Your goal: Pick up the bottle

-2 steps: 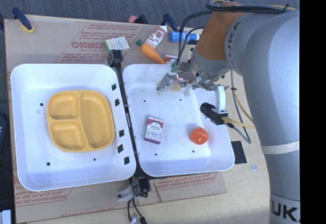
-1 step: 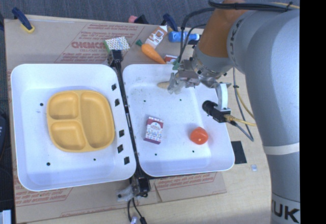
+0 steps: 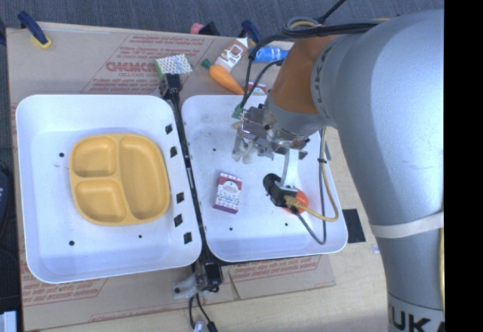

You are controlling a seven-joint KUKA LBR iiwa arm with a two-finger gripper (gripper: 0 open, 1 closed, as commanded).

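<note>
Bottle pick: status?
Gripper low over right bin, nothing visibly held. Bottle lies outside on cardboard, behind bin's far rim, beside carrot. Small box in right bin.

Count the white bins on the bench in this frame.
2. The left bin holds a yellow divided plate. The right bin holds a small red box, with the arm reaching over it; the arm may hide other things.

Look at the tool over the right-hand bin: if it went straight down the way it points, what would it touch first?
Probably the bare white floor of the right bin. The tool points down near the bin's upper middle, apart from the small red box. Depth is hard to judge.
</note>
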